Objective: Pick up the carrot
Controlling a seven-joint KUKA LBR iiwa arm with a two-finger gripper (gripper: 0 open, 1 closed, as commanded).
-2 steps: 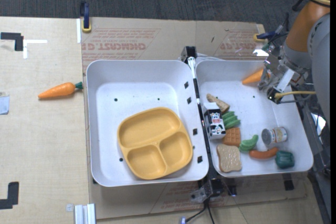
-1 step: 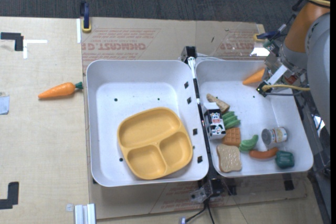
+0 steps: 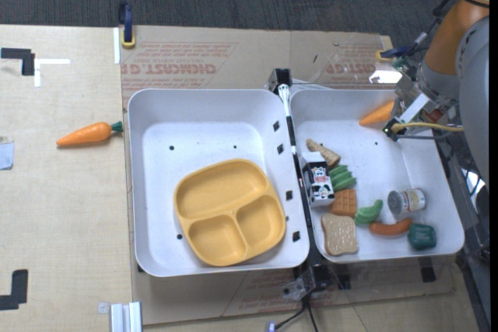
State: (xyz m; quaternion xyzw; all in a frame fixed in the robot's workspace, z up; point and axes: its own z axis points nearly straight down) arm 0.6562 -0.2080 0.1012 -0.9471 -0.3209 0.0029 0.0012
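Here, carrot (image 3: pixel 377 113) beside the jaws, long axis slanted, tip lower-left, jaws' state untellable.

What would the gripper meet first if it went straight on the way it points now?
The gripper points down and left into the right bin, near its far corner. The carrot lies right at its tip, so it would probably meet that first, then the bin floor. Depth is unclear from this slanted view.

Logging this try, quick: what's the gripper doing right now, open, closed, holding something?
Gripper: closed on a carrot, lifted at the right bin's far edge.
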